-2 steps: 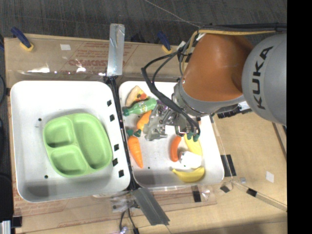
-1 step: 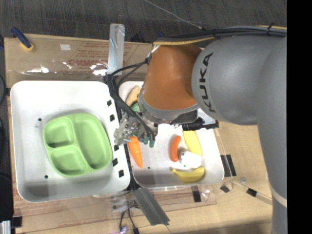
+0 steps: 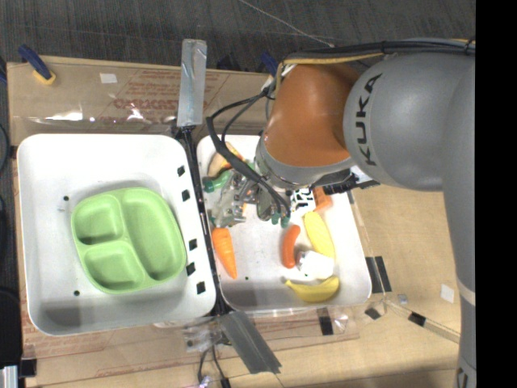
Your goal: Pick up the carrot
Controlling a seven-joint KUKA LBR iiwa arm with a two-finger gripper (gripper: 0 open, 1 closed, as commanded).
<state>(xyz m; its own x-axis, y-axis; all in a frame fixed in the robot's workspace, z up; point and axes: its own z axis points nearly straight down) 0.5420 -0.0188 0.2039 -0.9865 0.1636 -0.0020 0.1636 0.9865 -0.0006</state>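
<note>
The carrot (image 3: 224,251) is orange and tapered. It lies along the left wall of the right bin (image 3: 266,291), with its thick end toward the gripper. My gripper (image 3: 229,208) hangs just above that thick end, under the arm's orange band and a bundle of cables. Whether it touches the carrot cannot be made out. A smaller orange piece (image 3: 290,246) lies to the right of the carrot, near the bin's middle.
A yellow banana-like piece (image 3: 318,233), a white item (image 3: 317,262) and another yellow piece (image 3: 313,288) crowd the right bin's lower right. The left bin (image 3: 40,176) holds a green divided plate (image 3: 127,237). The arm covers the right bin's far half.
</note>
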